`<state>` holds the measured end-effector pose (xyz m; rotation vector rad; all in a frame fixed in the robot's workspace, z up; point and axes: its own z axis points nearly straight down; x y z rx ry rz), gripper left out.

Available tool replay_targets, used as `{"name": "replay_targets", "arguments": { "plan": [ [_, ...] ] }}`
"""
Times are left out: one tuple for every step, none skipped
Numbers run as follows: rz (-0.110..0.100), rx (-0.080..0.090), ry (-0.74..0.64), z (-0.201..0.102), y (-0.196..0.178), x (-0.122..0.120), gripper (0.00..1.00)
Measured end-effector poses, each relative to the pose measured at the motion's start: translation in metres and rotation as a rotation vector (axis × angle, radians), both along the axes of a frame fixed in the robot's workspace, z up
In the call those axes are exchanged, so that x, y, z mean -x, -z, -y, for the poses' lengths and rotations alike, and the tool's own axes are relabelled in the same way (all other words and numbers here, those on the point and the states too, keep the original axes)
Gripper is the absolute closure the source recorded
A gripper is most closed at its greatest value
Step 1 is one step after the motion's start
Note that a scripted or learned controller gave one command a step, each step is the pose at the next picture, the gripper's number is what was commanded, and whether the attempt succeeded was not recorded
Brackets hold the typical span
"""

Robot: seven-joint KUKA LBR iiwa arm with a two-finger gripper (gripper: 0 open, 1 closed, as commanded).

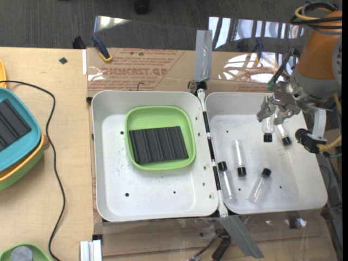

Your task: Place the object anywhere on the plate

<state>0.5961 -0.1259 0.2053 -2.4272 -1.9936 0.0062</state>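
Care at the grasp is what this step asks of you: the gripper [275, 125] hangs over the upper right part of the right bin [304, 200], and two small clear vials with black caps sit right at its fingertips. One vial [267, 130] stands almost upright just under the fingers; whether it is truly pinched between them or only beside them, you cannot tell, nor can you tell how wide they stand. A second vial [284, 136] lies tilted just beside it, so aim at one and keep the other out of the closing gap. Three more vials lie lower in the same bin: one [238, 157] near the middle, one [225, 179] along the left wall, one [260, 184] further right, all well apart from the gripper. Your target, the green plate [185, 118], sits in the left bin [109, 189] with a dark ribbed mat [159, 144] on it. Lift straight before you cross the wall between the bins.
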Motion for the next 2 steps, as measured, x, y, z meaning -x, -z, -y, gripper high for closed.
{"name": "replay_targets", "arguments": {
  "plan": [
    [0.000, 0.000, 0.000, 0.000, 0.000, 0.000, 0.00],
    [0.001, 0.001, 0.434, 0.037, -0.061, 0.016, 0.00]
  ]
}}
